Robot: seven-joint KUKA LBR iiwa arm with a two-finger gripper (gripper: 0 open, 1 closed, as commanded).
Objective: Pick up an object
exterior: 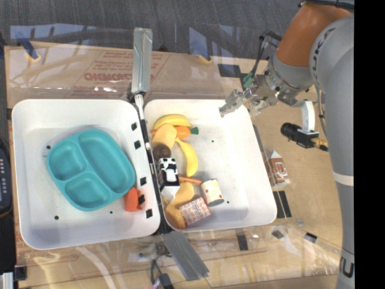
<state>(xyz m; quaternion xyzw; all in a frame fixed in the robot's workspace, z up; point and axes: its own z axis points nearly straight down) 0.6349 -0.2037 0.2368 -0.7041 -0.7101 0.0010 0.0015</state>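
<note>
My gripper hangs over the far right corner of the right bin, open, with nothing between its fingers. The objects lie along that bin's left side, well to the gripper's left: a yellow banana at the top, a second banana, a brown piece, a black and white toy, a small cup and a printed packet. In the left bin there is a teal divided plate with an orange piece beside it.
A metal bar runs back from the divider between the two bins. A small packet lies on the bench right of the right bin. The arm's grey body and orange band take up the upper right.
</note>
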